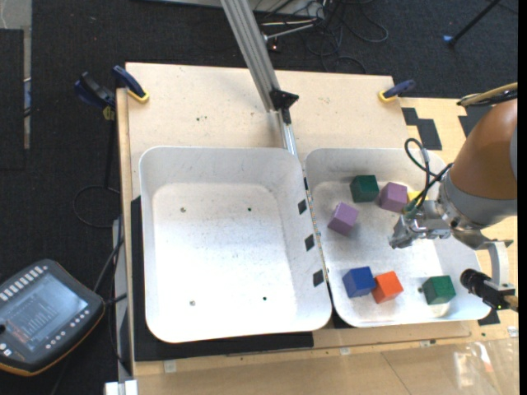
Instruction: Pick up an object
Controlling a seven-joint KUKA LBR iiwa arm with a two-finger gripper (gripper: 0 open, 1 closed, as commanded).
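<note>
While the arm [486, 167] reaches in from the right over the right bin [323, 164], the left bin [152, 220] lies well apart from it and bears no blocks; every candidate sits in the right bin, so the coming move turns on which block lies nearest the claw [405, 235]; the claw hangs over bare bin floor near the middle of the right bin, and nothing shows between its tips, though whether it is spread or closed I cannot tell, since the metal end is small and seen from above; up and to the left of it, just beside, is a purple block [394, 196], with a dark green block [364, 188] touching or nearly touching that one's left side; a second purple block [343, 218] lies to the claw's left, standing alone and turned at a slant; toward the near rim lie a blue block [358, 281] and an orange block [388, 286], touching, and a green block [438, 289] to the right near the rim; by my judgement the upper purple block is nearest, yet the lone purple one offers freer sides; the blocks are cubes, so no long axis matters; the wrist hides part of the bin's right side, and something pale under the green block is too small to name
</note>
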